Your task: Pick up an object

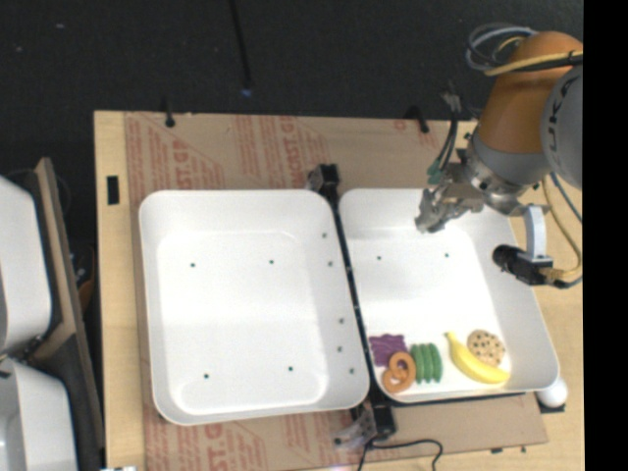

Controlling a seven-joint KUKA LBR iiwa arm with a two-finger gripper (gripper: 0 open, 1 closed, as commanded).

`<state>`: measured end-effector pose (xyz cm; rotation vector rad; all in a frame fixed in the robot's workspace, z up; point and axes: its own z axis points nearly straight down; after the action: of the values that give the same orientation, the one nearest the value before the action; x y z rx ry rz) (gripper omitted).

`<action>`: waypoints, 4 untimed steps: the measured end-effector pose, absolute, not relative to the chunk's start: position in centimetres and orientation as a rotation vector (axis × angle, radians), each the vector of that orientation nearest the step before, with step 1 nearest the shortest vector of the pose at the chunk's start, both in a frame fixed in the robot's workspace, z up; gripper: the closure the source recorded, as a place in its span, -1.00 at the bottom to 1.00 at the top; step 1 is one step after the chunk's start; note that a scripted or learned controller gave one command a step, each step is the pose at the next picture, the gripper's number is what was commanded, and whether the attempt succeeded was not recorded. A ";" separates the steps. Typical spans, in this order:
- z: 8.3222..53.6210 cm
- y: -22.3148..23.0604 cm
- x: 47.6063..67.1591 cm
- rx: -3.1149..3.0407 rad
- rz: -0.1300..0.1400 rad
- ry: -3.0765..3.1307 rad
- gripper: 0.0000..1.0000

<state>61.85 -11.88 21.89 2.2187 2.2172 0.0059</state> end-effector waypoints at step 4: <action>21.6 4.1 65.4 2.217 0.002 2.226 1.00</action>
<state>65.44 4.09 21.55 2.2174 2.2256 0.0018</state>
